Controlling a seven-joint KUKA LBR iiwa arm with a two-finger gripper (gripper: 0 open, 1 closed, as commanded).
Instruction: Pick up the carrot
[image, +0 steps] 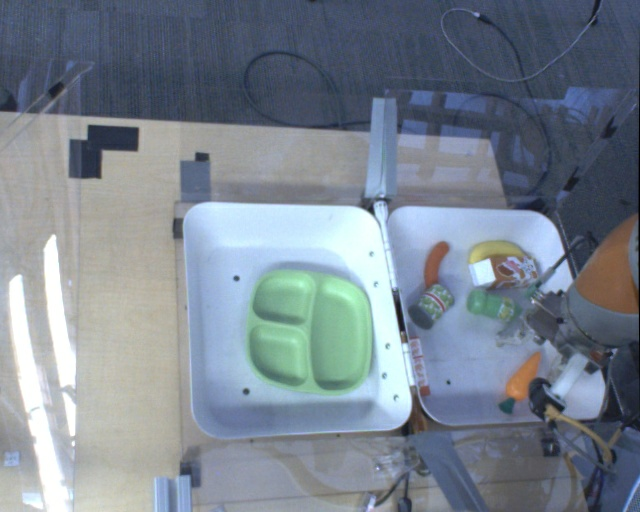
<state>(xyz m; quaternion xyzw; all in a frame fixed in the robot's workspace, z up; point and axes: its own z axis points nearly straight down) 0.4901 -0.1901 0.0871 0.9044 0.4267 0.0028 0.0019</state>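
Observation:
The carrot (523, 377), orange with a green stem end, lies tilted near the front right corner of the right bin (455, 395). My gripper (518, 330) reaches in from the right and hovers just above the carrot's upper end in the view, beside a green bottle (489, 303). No object shows between its tips, and the wrist hides part of the bin's right wall.
The right bin also holds a red-orange pepper-like piece (435, 262), a small can (432, 305), a banana (497, 249) and a white-and-red packet (508, 270). A green divided plate (310, 330) sits in the left bin (215, 250). A ridge (392, 300) separates the bins.

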